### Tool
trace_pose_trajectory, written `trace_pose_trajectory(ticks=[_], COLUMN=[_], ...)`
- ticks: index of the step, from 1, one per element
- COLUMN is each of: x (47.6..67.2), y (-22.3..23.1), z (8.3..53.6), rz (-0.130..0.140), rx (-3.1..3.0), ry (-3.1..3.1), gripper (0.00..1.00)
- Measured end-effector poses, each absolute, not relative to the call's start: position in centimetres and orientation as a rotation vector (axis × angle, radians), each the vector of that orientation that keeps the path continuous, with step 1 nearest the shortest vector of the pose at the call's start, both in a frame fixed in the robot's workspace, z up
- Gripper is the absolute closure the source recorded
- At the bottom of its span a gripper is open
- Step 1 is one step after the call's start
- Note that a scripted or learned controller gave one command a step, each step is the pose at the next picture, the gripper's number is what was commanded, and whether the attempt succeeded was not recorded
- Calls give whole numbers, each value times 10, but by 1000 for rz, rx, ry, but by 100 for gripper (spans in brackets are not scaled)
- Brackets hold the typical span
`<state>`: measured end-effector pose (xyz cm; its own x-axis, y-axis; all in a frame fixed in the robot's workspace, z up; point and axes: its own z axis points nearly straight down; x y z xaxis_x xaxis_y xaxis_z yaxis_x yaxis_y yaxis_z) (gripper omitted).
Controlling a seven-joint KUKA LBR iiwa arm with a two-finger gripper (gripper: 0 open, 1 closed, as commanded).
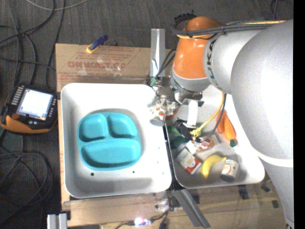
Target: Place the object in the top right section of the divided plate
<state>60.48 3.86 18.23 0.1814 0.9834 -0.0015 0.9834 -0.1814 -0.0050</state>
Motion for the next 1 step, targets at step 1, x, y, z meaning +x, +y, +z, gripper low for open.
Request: trace_pose_trajectory(ticks=[1], x=[653], y=[107], z=[193], rz=[4], rx=[-2044], ry=[-2384], gripper=[100])
